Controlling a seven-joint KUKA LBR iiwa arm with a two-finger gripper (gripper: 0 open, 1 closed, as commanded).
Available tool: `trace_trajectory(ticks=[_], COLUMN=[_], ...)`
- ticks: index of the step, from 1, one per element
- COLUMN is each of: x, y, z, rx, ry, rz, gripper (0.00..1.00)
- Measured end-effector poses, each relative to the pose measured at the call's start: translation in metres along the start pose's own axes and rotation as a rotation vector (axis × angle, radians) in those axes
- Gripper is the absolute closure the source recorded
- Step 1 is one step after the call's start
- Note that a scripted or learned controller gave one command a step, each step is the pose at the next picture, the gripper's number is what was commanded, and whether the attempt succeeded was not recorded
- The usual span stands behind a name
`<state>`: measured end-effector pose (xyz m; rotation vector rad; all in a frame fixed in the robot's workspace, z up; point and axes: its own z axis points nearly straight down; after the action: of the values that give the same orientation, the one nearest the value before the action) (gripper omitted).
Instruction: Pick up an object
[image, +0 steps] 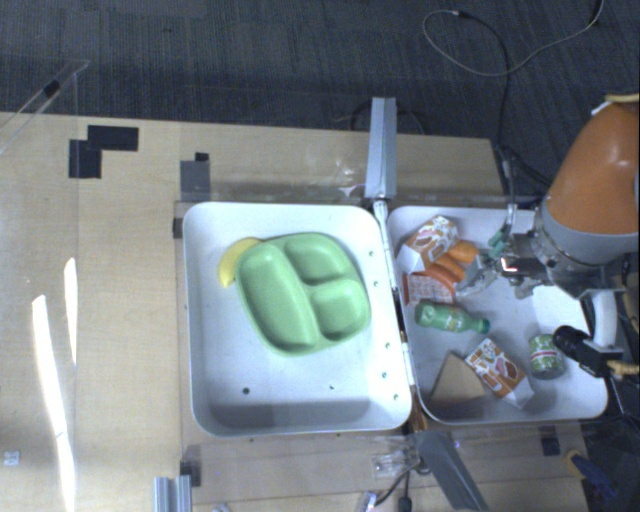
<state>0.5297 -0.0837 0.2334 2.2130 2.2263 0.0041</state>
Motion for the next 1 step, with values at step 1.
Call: trace_trajectory(ticks=[1], x=[-0.0120], y=[0.0465], z=[0.1300], rx=[-0.020], ry=[-0.003], rz=[-0.087], gripper=[0.00])
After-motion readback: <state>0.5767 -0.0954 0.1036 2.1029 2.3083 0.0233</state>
